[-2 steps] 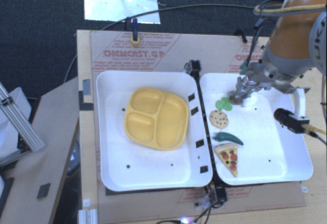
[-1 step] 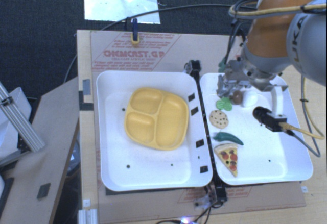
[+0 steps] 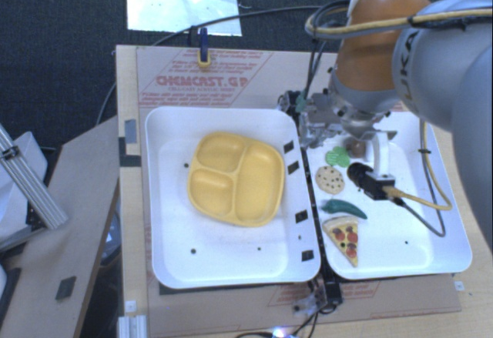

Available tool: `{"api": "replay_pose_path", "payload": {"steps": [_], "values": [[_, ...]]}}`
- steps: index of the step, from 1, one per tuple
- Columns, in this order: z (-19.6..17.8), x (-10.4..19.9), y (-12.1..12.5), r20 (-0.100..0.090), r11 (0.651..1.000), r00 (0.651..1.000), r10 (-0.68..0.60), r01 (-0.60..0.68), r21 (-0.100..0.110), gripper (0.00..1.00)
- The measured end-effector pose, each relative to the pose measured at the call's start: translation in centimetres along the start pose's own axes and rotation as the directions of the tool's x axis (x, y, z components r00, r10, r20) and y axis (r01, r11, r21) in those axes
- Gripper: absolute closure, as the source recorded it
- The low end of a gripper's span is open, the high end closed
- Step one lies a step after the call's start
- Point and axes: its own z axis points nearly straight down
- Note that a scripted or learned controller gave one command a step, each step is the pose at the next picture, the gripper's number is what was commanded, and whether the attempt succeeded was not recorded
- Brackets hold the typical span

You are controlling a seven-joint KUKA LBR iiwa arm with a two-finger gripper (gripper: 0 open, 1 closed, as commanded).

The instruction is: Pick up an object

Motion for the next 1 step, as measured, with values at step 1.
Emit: {"api": "replay_pose_path", "payload": {"steps": [1], "values": [[1.82, 4.8, 1.83, 0.0, 1.0, 1.0, 0.0, 0.0, -0.001, 1.0]]}}
